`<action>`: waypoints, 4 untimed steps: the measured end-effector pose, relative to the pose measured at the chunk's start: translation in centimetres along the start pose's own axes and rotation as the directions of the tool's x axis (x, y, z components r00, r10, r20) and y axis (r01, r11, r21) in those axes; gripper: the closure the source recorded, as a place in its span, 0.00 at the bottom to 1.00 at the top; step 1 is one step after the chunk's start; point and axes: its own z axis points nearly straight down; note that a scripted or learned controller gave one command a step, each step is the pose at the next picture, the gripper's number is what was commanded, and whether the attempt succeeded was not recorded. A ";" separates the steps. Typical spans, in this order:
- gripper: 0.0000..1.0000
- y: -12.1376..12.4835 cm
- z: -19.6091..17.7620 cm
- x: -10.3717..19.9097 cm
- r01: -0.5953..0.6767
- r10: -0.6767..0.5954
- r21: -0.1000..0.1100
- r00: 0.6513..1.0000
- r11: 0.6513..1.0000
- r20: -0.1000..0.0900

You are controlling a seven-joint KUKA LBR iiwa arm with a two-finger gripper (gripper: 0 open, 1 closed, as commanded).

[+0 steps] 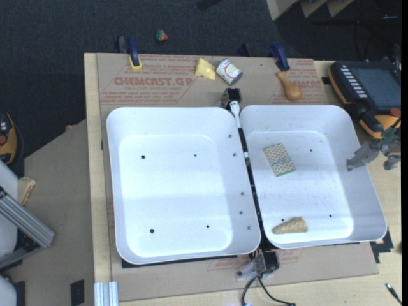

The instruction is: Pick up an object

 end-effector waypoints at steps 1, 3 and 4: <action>0.00 4.4 13.6 -1.0 0.002 -0.002 0.003 1.000 1.000 -0.002; 0.00 13.8 5.0 15.9 0.012 -0.012 -0.020 1.000 1.000 0.001; 1.00 13.3 4.8 15.1 0.002 -0.002 -0.005 1.000 1.000 0.002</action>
